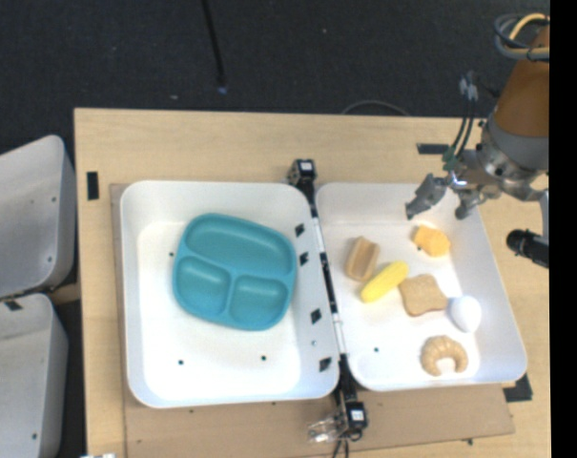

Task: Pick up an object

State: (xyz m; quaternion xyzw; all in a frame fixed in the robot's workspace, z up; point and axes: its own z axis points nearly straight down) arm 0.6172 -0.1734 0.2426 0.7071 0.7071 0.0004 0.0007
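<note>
Two shallow white bins sit side by side on the wooden tabletop (97, 151) in the camera view. The left bin (145, 351) carries one teal divided plate (235, 271), which has three compartments and lies flat near the bin's middle. The right bin (498, 342) carries six small food items. One tan, bread-like block (361, 257) lies toward the bin's left side. One yellow banana-shaped piece (383, 281) lies just beside it, slanted. One toast-coloured slice (422, 295) sits to the right of the yellow piece, touching or nearly touching one white egg (463, 312). One croissant (443, 355) lies near the bin's front edge, apart from the others. One orange-yellow lump (432, 241) lies toward the back of the bin, closest to the arm.

One grey arm with an orange band (523, 103) reaches in from the right. Its end effector (447, 197) hangs over the back edge of the right bin, just above and beside the orange-yellow lump. Its two fingers (424, 197) are spread apart with nothing between them, though the view is small and the gap looks moderate rather than wide. None of the six items is lifted; all rest on the bin floor.
</note>
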